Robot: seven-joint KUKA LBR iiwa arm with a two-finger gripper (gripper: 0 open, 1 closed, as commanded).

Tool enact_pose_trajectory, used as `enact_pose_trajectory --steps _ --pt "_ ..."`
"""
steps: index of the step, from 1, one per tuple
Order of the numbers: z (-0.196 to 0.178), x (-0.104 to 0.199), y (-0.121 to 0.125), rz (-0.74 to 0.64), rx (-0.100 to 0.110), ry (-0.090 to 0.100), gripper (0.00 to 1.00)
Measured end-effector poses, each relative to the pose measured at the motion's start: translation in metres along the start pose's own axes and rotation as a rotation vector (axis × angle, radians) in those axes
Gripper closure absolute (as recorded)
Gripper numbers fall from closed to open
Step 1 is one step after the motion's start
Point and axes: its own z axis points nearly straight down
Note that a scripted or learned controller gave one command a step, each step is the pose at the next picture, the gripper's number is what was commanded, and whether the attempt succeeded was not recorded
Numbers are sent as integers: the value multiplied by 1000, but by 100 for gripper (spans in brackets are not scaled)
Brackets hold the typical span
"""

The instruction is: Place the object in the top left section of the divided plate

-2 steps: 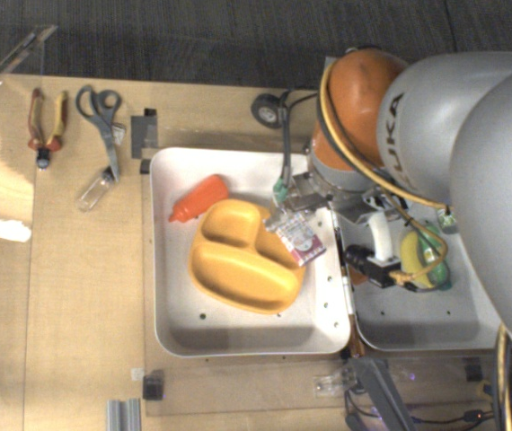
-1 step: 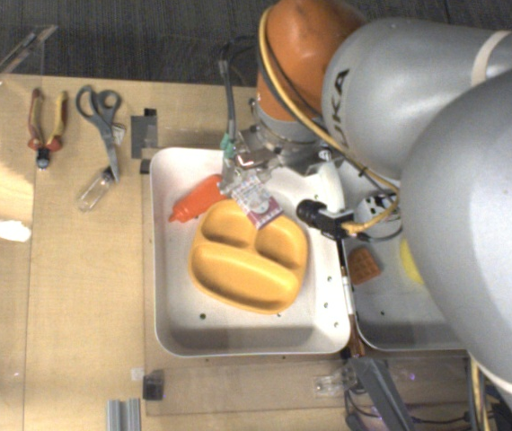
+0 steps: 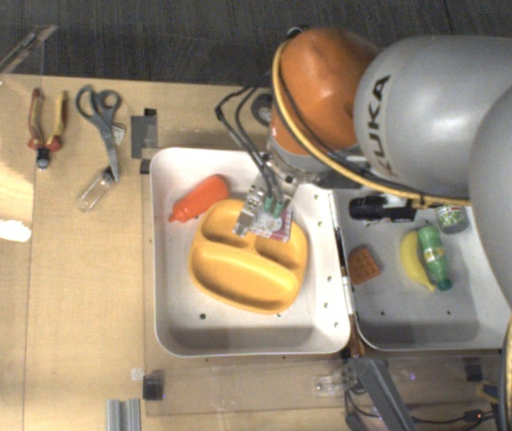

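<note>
A yellow divided plate [image 3: 238, 277] lies in the left bin [image 3: 175, 321], with one long section at the front and two smaller ones behind. My gripper [image 3: 263, 215] hangs low over the two back sections, near the ridge between them. An orange-red bottle-shaped toy [image 3: 199, 198] lies on the bin floor just beyond the plate's upper left corner, to the left of the gripper. The arm's orange band and grey body hide the area behind the gripper.
The right bin [image 3: 418, 326] holds a brown waffle-like piece [image 3: 363, 264], a yellow banana [image 3: 410, 257], a green bottle [image 3: 435, 257], a black marker [image 3: 382, 208] and a small can [image 3: 451, 217]. Scissors [image 3: 105, 124] and pliers [image 3: 44, 126] lie on the bench to the left.
</note>
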Motion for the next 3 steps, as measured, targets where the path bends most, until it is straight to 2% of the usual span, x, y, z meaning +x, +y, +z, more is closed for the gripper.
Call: enact_pose_trajectory --steps 1,2,3 --pt "76 -12 -29 -108 0 0 100" --pt "90 -28 -8 -91 -4 -3 100" --pt "102 -49 0 -428 -6 3 100"
